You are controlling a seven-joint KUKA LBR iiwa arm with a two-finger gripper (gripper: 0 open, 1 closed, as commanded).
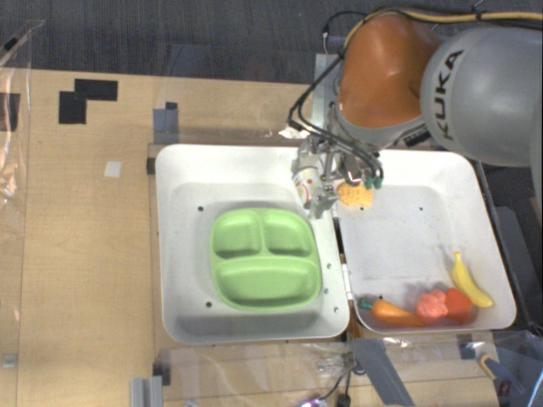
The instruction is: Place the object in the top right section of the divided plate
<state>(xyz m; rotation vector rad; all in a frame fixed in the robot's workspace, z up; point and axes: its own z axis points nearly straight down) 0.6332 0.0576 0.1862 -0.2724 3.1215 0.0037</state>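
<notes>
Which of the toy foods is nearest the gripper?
The small yellow piece, right beside the gripper near the top of the right bin. The banana, carrot and red pieces lie in that bin's bottom right corner.

A single camera is hanging fixed above the bench (pixel 76 227), looking down at a slant. It is taking in both white bins (pixel 178 253), with the arm (pixel 475 83) entering from the right.
</notes>
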